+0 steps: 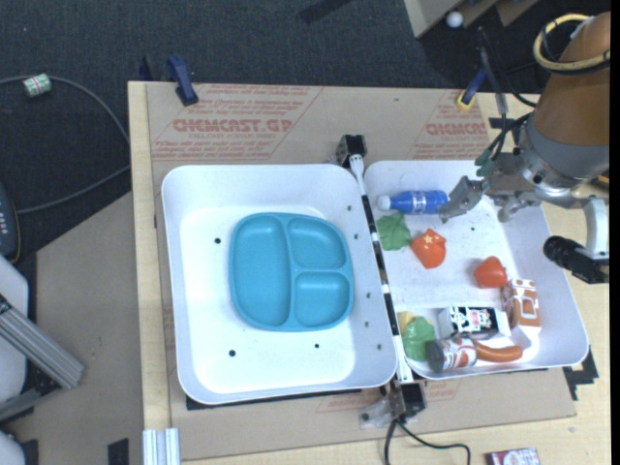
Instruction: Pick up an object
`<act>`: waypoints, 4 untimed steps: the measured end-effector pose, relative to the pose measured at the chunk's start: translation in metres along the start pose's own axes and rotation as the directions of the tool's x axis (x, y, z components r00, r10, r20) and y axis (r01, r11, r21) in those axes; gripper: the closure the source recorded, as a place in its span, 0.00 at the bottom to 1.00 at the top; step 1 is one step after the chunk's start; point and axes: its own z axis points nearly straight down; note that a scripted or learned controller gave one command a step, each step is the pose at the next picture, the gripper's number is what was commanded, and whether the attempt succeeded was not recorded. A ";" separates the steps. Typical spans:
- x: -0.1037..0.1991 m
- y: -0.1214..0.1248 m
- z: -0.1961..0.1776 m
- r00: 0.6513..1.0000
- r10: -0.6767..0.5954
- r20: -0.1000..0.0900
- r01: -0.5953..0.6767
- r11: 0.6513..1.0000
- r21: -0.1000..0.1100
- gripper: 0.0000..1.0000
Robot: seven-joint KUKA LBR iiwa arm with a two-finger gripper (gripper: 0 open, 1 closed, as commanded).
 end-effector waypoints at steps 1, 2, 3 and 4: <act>0.008 0.000 0.148 1.000 0.001 0.000 -0.001 1.000 -0.001 0.00; 0.008 0.001 0.138 1.000 0.002 0.000 -0.002 1.000 -0.002 1.00; 0.008 0.000 0.138 1.000 0.002 0.000 -0.002 1.000 -0.002 0.00; 0.009 0.001 0.128 1.000 0.002 0.000 -0.002 1.000 -0.003 1.00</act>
